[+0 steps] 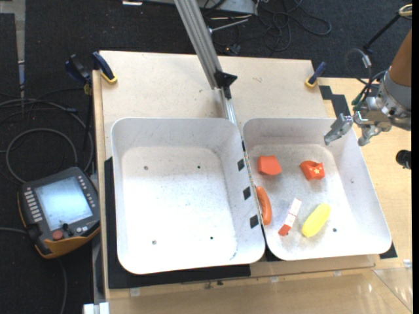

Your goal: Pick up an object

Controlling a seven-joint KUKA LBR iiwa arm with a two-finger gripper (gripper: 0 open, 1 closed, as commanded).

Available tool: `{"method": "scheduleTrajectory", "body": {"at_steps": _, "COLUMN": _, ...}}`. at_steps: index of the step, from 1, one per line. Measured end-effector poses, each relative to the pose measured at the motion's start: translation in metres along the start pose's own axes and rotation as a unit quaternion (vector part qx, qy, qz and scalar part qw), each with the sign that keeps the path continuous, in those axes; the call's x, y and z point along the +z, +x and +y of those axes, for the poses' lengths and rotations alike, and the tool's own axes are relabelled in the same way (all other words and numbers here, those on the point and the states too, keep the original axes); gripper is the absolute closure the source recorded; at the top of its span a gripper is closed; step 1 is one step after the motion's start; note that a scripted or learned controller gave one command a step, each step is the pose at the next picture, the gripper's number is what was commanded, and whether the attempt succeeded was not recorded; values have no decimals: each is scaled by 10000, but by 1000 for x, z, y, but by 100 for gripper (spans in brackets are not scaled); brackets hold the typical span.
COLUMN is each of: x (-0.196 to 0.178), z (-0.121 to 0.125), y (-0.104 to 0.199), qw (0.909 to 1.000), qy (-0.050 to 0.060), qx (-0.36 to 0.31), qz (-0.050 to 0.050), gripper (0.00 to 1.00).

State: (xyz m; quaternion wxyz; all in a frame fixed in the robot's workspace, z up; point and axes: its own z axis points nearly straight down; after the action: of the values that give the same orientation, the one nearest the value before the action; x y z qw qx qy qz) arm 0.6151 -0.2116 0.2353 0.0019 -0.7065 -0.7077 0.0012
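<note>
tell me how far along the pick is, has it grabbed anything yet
Nothing looks picked yet. The gripper hangs open over the upper right rim of the right bin, with nothing between its fingers. All five objects lie on the bin floor: the orange block, red piece, orange sausage, white and red stick and yellow lemon-like piece. Left to do: choose one, descend, close and lift.
</note>
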Motion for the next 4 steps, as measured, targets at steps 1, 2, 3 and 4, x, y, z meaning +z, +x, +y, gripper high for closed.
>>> {"method": "scheduleTrajectory", "body": {"at_steps": 1, "x": -3, "z": 1, "y": 1, "qw": 10000, "qy": -21, "qx": -12, "qz": -8, "gripper": 0}}
{"method": "scheduleTrajectory", "body": {"at_steps": 2, "x": 43, "z": 7, "y": 5, "qw": 10000, "qy": -1, "qx": -15, "qz": -2, "gripper": 0}}
{"method": "scheduleTrajectory", "body": {"at_steps": 3, "x": 86, "z": 8, "y": 4, "qw": 10000, "qy": -2, "qx": 5, "qz": -2, "gripper": 0}}
{"method": "scheduleTrajectory", "body": {"at_steps": 4, "x": 140, "z": 7, "y": 5, "qw": 10000, "qy": 2, "qx": 5, "qz": -1, "gripper": 0}}
